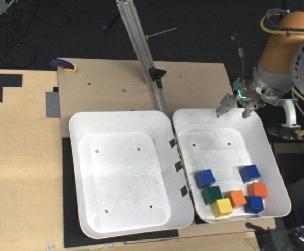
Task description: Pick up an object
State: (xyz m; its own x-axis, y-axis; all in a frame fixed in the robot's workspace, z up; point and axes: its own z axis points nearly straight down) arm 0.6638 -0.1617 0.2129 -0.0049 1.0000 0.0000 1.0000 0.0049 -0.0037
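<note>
Gripper (235, 107) hangs over the far edge of the right shallow white plastic bin (269, 145), fingers spread apart, nothing between them. Grey arm with orange band (282, 46) enters from the right.

Blocks all sit at the near end of that bin, well apart from the gripper:
- blue cube (204, 178), towards the left wall
- dark green cube (212, 194), just beside it, nearer
- yellow cube (222, 207), touching the near rim area
- orange cube (237, 198), beside the yellow
- second blue cube (249, 172), towards the right wall
- red-orange cube (257, 189) beside a third blue cube (254, 204), near right corner

Left shallow white plastic bin (89, 135) lies alongside on the desk (110, 85). Tilted aluminium rail (138, 46) stands behind the bins.
</note>
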